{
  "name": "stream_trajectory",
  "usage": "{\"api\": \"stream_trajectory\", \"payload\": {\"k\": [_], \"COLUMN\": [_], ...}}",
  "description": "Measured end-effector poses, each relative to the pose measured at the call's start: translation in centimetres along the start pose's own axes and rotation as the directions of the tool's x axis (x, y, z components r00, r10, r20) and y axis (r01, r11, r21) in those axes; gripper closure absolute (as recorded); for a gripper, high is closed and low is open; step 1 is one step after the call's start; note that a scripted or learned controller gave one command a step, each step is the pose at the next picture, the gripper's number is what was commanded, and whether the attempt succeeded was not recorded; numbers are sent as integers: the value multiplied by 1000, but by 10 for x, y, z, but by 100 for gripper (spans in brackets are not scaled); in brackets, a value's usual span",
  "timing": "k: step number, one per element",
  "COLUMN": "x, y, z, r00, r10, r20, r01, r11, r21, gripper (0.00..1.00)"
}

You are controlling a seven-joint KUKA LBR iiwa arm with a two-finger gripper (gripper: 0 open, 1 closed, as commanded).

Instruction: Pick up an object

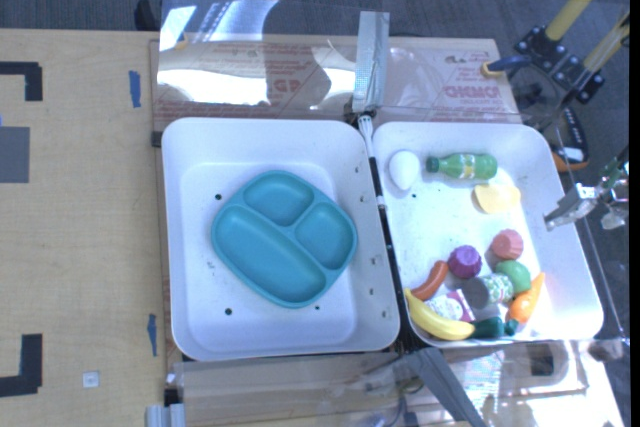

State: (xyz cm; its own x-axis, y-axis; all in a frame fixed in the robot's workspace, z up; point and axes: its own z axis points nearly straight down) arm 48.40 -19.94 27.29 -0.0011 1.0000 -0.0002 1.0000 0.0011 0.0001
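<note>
You have 2 white bins side by side on the desk point(70, 215). The left bin point(260, 127) carries a teal divided plate point(285, 237) lying flat in its middle. The right bin point(460, 128) holds all the small toy food, so your pick has to come from there.

The gripper point(572, 209) sits at the right bin's right rim, apart from every piece. It is too small and blurred here to tell whether it is parted or closed, and nothing shows in its grasp.

The far pieces lie spread out: a white egg point(404, 169), a green bottle point(462, 166) on its side just beside it, and a pale yellow piece point(497, 197) nearer the gripper. These probably give you the cleanest approach, since each has bare bin floor around it.

The near corner is crowded: a yellow banana point(440, 320), an orange-red carrot point(430, 280), a purple piece point(464, 262), a pinkish-red piece point(507, 243) and a green piece point(513, 275) touch or overlap, so a grab there risks slipping.
</note>
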Motion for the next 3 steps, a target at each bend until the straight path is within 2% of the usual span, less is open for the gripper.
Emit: {"api": "stream_trajectory", "payload": {"k": [1, 2, 3], "x": [38, 50, 49], "y": [47, 20, 21], "z": [145, 186, 175], "r00": [997, 964, 963], "r10": [80, 265, 268], "r20": [-3, 0, 1], "r01": [-80, -265, -268], "r11": [997, 964, 963], "r21": [10, -7, -12], "gripper": [0, 0, 100]}}
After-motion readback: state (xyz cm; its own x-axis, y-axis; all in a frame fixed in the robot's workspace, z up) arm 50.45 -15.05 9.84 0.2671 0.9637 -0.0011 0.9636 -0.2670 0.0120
